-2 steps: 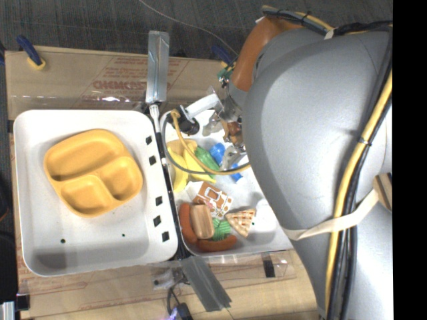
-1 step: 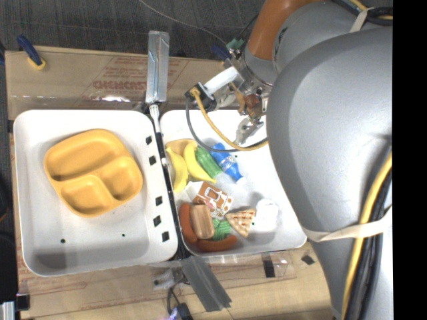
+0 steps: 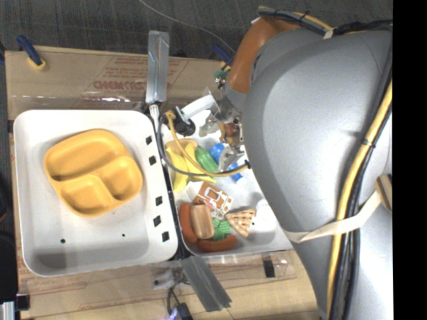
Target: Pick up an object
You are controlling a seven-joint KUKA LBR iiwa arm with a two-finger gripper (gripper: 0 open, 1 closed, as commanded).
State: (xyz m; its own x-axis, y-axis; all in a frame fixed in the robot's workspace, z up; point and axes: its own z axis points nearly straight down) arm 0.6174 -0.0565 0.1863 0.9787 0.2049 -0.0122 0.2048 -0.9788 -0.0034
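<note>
— Two white bins were seen side by side; what was found in the left bin [image 3: 27, 179]?
— A yellow divided tray [image 3: 93, 171] was seen lying there.
— And the gripper [image 3: 228, 133]?
— It was lowered over the right bin [image 3: 270, 235], above a blue object [image 3: 217, 153] beside a banana [image 3: 179, 156]; whether anything was held could not be told. A hot dog [image 3: 200, 231] and a pizza slice [image 3: 241, 221] were noted near the front — well apart from it.

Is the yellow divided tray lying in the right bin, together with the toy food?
No, the yellow divided tray lies alone in the left bin, while the toy food is piled in the right bin.
</note>
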